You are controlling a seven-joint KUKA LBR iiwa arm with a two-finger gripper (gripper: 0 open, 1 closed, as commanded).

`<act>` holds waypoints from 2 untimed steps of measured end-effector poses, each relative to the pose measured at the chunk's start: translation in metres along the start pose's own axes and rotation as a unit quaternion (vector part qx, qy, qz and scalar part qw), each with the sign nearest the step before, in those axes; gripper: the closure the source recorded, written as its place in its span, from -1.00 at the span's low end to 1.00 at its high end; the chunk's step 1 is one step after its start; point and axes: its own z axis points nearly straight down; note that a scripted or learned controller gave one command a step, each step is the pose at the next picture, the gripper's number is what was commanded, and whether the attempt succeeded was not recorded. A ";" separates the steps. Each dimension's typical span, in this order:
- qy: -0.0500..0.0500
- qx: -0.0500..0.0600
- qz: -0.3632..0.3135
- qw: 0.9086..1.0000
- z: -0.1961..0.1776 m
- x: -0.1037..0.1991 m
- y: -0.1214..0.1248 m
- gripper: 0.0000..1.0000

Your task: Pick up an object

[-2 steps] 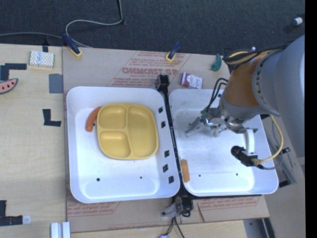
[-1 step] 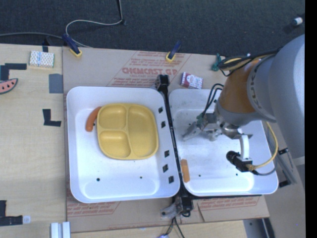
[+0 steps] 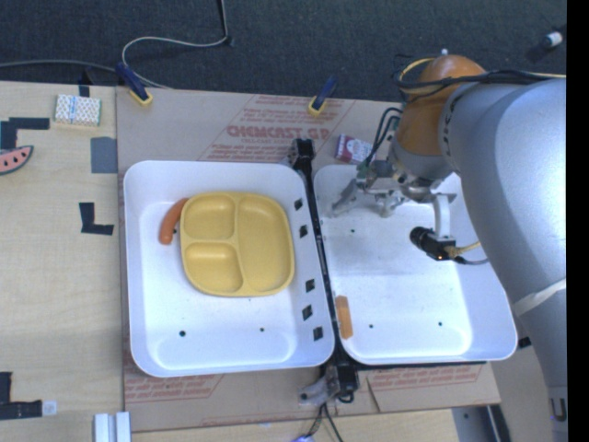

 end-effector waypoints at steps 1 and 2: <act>-0.001 0.000 0.000 1.000 -0.010 0.000 0.000 1.00; -0.002 0.000 0.000 1.000 -0.010 0.000 0.000 -1.00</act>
